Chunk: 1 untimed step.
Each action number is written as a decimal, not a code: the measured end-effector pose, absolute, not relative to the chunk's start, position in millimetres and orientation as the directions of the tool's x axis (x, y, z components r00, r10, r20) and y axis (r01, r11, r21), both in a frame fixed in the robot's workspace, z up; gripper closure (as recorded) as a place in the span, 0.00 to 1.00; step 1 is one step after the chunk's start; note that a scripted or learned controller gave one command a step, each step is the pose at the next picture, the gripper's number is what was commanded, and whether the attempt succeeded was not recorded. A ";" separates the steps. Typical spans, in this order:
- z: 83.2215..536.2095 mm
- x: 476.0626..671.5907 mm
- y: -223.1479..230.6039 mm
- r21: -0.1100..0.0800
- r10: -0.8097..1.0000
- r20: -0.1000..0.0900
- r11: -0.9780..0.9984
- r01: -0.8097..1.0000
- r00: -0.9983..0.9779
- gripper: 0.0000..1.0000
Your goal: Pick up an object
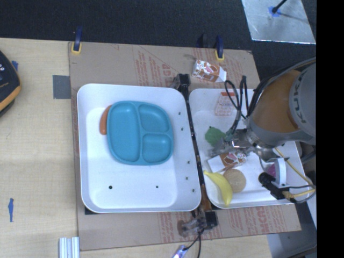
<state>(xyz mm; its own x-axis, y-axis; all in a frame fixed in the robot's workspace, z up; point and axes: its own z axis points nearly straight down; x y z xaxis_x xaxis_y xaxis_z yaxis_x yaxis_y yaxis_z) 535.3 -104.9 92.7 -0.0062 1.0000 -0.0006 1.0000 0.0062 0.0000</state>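
White bins [86, 144] number two, one banana [220, 184], one blue tray [141, 132]; pincer [236, 144] grip unclear

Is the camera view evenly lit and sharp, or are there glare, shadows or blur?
In the camera view, light is soft and even; the left bin is bright white with mild glare, and the blue plate casts a faint shadow; the image is slightly soft, and small items near the end effector in the right bin are hard to identify.
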 end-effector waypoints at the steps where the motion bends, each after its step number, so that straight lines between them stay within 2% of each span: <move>1: 103.0 535.2 -106.7 -0.001 1.000 -0.003 0.009 1.000 -0.009 1.00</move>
